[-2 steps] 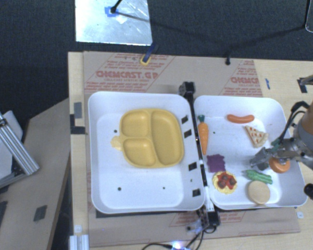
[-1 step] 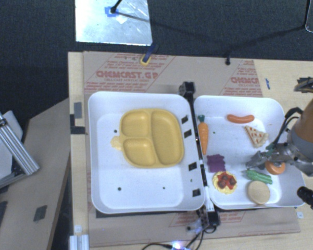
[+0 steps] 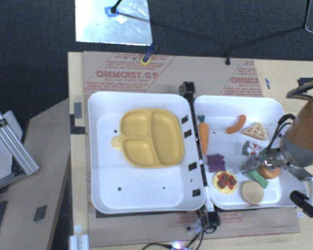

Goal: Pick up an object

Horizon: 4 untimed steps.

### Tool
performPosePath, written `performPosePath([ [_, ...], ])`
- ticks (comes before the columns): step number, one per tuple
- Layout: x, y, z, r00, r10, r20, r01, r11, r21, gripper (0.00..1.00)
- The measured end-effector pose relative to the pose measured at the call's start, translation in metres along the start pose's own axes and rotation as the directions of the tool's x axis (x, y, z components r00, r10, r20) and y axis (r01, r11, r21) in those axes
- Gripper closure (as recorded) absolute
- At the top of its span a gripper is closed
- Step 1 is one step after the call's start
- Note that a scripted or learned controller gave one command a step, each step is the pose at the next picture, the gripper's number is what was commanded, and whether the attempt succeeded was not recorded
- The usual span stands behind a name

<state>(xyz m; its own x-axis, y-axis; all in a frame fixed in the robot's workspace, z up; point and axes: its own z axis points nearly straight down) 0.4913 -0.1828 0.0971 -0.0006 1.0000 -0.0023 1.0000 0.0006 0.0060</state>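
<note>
You see the gripper (image 3: pixel 258 164) low in the right bin (image 3: pixel 268 107), just beside a green piece (image 3: pixel 258 178) and an orange piece (image 3: pixel 271 172); jaws state you cannot tell. Carrot (image 3: pixel 203 132), sausage (image 3: pixel 236 124), pizza slice (image 3: pixel 255 130) lie nearby. Yellow plate (image 3: pixel 148 138) sits in the left bin (image 3: pixel 101 155).

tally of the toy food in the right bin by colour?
Orange: 3, carrot, sausage, round piece
Purple: 1
Green: 1
Tan: 1, bun
Multicolour: 2, pizza slice, yellow-red disc
Total: 8
</note>
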Motion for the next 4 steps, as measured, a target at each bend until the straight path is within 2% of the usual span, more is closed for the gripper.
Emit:
performPosePath([
  [1,0.000,0.000,-0.009,1.000,0.000,0.001,0.000,1.000,-0.001,1.00],
  [2,-0.010,0.000,-0.057,1.000,0.001,0.000,-0.001,1.000,0.000,1.00],
  [3,-0.015,0.006,-0.120,1.000,-0.003,0.001,0.003,1.000,-0.002,1.00],
  [4,-0.015,0.007,-0.128,1.000,-0.003,-0.001,0.003,1.000,0.002,1.00],
])
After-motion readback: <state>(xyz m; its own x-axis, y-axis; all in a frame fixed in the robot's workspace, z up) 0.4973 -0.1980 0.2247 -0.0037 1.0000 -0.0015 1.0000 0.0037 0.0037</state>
